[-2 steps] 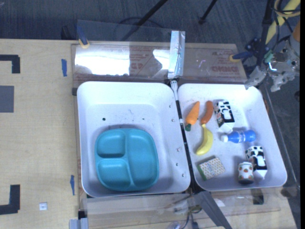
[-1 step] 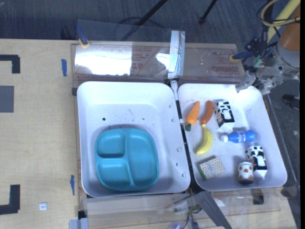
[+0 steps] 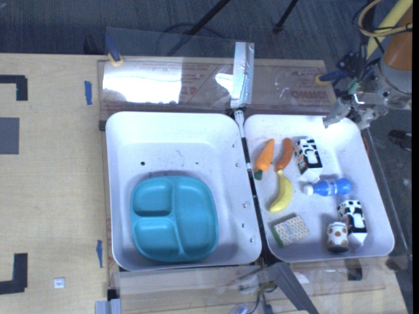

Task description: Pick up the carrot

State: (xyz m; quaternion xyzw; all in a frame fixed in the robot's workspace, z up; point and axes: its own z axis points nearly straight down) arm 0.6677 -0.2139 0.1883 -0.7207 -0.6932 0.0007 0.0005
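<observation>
The gripper (image 3: 350,106) hung over the far right corner of the right bin (image 3: 380,195), at the rim, with the arm (image 3: 398,57) and its orange band behind it at the right edge of the scene. How far its jaws stood apart I could not tell, as the tool was small and cluttered with cables; nothing showed between them.

The carrot (image 3: 264,156) lay in the far left part of the right bin, close to the wall shared with the left bin (image 3: 124,136), tilted with its green end toward the near side. Just right of it lay a sausage (image 3: 285,154), roughly parallel and not clearly touching. A banana (image 3: 282,195) curved just near of both. A black-and-white carton (image 3: 307,154) stood right of the sausage, and a blue bottle (image 3: 329,188) lay near of that. Along the near side sat a patterned sponge (image 3: 291,229), a small cup (image 3: 337,235) and a cow toy (image 3: 354,216), the last two just beside each other.

The carrot was well apart from the gripper, across the bin's far end.

In the left bin a teal divided plate (image 3: 175,218) rested toward the near side.
</observation>
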